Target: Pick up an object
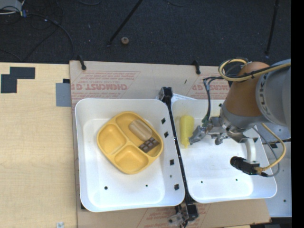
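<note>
Camera view: yellow tray [124, 152] with food seen in left bin [90, 184]; yellow block [186, 127] in right bin [223, 189], beside gripper [198, 136]; finger state cannot be told.

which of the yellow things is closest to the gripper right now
The yellow block in the right bin, lying just left of the gripper. The yellow divided plate sits apart in the left bin.

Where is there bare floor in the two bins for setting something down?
Left bin: a bare strip along the near wall, below the yellow tray. Right bin: open floor in the near half. Crowded: its far left part, where the hand sits beside the yellow block.
</note>
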Controlling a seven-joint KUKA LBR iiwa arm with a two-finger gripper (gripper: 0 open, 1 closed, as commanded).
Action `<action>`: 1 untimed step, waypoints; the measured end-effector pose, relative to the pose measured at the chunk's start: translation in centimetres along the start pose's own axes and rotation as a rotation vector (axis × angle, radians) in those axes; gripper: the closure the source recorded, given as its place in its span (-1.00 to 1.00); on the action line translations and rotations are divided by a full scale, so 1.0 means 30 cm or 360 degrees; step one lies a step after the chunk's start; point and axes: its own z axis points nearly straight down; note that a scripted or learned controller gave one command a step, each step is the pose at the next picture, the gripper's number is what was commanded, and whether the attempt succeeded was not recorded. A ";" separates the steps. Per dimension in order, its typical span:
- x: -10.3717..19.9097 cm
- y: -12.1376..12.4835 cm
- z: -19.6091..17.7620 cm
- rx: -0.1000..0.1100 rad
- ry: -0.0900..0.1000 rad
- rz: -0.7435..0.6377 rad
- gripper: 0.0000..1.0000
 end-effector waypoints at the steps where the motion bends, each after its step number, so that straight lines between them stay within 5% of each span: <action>1: -0.004 0.000 -0.040 0.0000 0.0000 0.0005 1.00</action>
